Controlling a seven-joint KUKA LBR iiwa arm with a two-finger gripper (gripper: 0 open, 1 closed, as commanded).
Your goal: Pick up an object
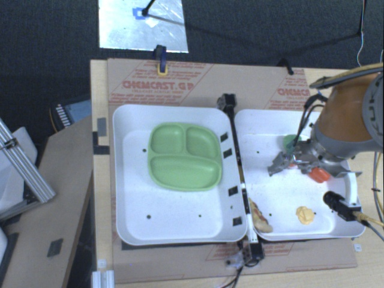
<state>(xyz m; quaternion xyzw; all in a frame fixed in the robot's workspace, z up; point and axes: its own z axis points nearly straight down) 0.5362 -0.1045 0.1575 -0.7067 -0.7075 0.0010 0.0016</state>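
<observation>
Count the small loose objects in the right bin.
4: a green one and an orange one beside the gripper, a yellow one, a tan one. The arm may hide more.

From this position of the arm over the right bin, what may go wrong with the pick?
1. The gripper hangs over bare floor of the right bin, beside the green object and the orange object, so it may close on nothing.
2. Those two objects lie partly under the arm, so the camera judges them poorly.
3. The yellow piece and the tan piece lie near the bin's wall, awkward for fingers.
</observation>
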